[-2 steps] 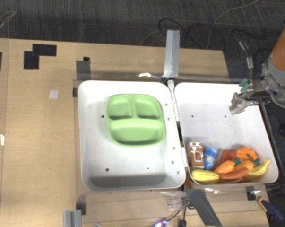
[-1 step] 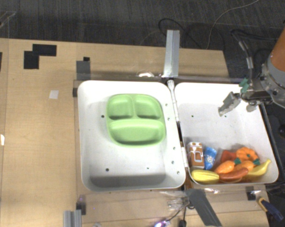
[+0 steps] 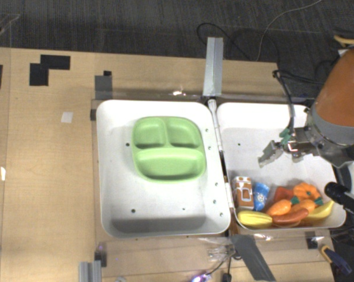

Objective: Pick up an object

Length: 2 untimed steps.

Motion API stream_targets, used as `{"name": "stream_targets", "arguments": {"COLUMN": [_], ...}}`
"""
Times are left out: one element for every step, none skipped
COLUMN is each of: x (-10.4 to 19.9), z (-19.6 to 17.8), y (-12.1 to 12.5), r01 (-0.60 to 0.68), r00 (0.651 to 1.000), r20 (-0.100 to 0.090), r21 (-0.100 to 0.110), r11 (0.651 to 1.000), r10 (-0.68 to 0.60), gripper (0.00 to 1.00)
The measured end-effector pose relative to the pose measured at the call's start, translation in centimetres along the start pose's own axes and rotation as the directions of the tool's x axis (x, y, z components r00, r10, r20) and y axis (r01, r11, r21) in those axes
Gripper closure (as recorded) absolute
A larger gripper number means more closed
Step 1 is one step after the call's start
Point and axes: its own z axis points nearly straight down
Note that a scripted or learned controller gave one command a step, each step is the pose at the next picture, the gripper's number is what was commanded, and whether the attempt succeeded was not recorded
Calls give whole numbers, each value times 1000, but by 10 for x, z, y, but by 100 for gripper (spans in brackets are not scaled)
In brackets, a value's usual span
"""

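The fingers [image 3: 268,154] of the grey two-finger gripper [image 3: 270,153] stand slightly spread with nothing between them, hovering over the bare white floor of the right-hand shallow white bin [image 3: 247,122]. The gripper points toward the left of the view from the grey arm [image 3: 335,128], whose orange band bulges at the right edge and is cut off there. The objects to be picked lie clustered along the near wall of the same bin, below and to the right of the fingertips and clearly apart from them: a small brown-and-white carton [image 3: 243,192], a blue-and-white packet [image 3: 260,195] just beside it, a yellow toy banana [image 3: 254,218] against the rim, a red-orange sausage-like piece [image 3: 289,217], an orange toy fruit [image 3: 280,206] and an orange pepper-like piece with a green stem [image 3: 306,191]. These toys overlap, so their outlines are hard to separate, and a second yellow piece [image 3: 323,210] is partly hidden behind them. The left-hand white bin [image 3: 112,157] holds a light-green divided plastic plate [image 3: 167,147], lying flat near its middle. A dark part of the arm [image 3: 341,194] covers the right bin's far corner.
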Motion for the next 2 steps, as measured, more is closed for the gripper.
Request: {"name": "stream_targets", "arguments": {"x": [-30,-49], "z": [28,173], "y": [-10,-4], "r01": [111,136], "r00": [994,991], "r20": [0,1], "r21": [1,-2], "r11": [994,991], "r10": [-111,-136], "gripper": [0,0]}}
